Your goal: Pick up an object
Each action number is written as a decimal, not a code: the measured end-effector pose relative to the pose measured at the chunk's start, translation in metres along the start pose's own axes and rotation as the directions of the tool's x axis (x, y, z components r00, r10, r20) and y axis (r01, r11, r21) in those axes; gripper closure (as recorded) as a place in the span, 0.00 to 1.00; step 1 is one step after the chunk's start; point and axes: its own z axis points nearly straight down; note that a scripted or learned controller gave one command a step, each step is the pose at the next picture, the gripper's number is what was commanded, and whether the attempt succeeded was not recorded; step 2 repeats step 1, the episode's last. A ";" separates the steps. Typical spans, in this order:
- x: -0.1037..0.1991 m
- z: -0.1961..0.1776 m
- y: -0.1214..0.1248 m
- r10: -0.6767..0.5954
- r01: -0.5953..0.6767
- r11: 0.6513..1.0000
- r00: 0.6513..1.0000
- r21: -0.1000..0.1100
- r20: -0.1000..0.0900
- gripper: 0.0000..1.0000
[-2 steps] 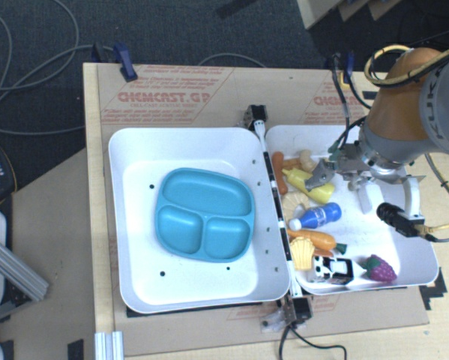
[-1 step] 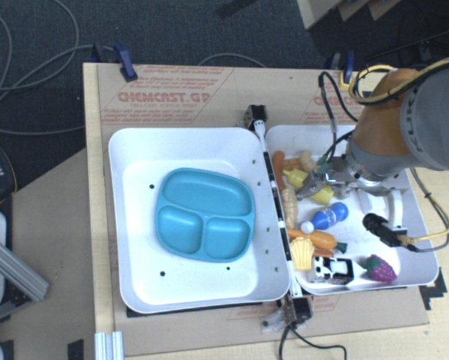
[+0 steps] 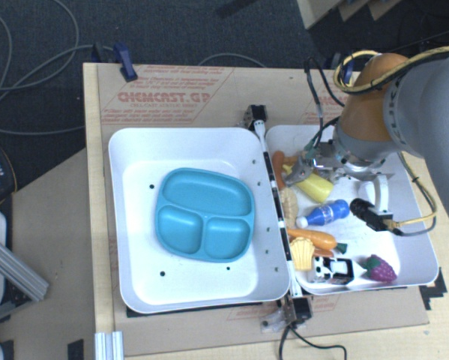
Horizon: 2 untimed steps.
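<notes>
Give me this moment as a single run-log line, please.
arm: over right bin | gripper: down among toys, near yellow piece | grasp: unconfirmed | blue bottle: lying in bin | left bin: blue divided plate

The two white bins point(image 3: 134, 268) look like smooth, faintly glossy plastic, and the blue divided plate point(image 3: 205, 214) in the left one has a softer satin plastic sheen. In the right bin, toward four o'clock from the plate, the yellow piece point(image 3: 316, 187), blue bottle point(image 3: 325, 214), orange carrot point(image 3: 312, 237) and purple grapes point(image 3: 380, 269) all read as smooth moulded plastic. The bench top point(image 3: 164, 96) is matt brown board with printed lettering, and the arm's orange band point(image 3: 368, 100) is glossy above a smooth grey casing
</notes>
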 end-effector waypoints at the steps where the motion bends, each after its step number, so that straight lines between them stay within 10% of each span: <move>1: -0.001 -0.010 0.000 0.003 -0.003 1.000 1.000 -0.001 0.000 1.00; 2: -0.001 -0.010 0.000 0.003 -0.003 1.000 1.000 -0.001 0.000 1.00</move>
